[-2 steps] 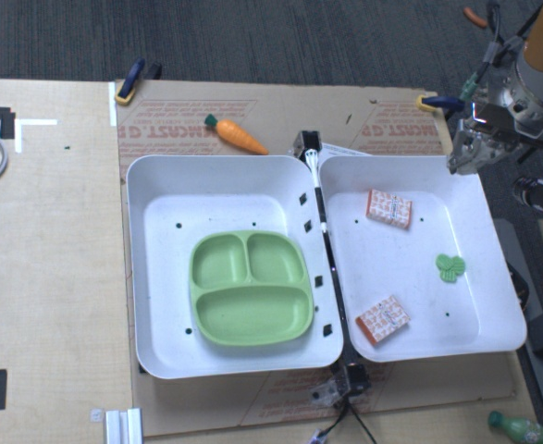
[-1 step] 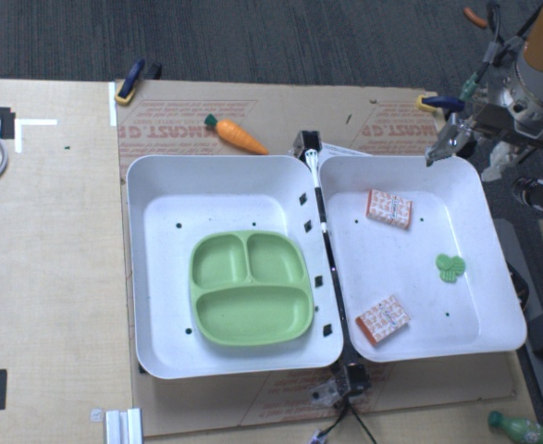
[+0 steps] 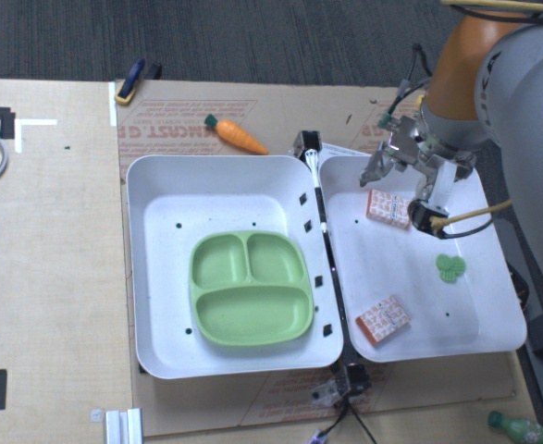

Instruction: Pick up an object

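My gripper (image 3: 399,194) hangs over the back of the right bin (image 3: 493,333), its fingers spread open. A small pink-and-white box (image 3: 388,209) lies flat on the bin floor just under and between the fingertips; nothing is held. A second box of the same kind (image 3: 383,319) rests near the bin's front left. A small green leafy piece (image 3: 450,267) sits toward the right side. In the left bin (image 3: 151,276) lies a green divided plate (image 3: 251,287).
An orange carrot (image 3: 237,134) lies on the cardboard behind the left bin. A blue-and-yellow tool (image 3: 129,81) is at the back left. A green bottle (image 3: 521,425) lies at the bottom right. A yellow cable runs from the gripper to the right.
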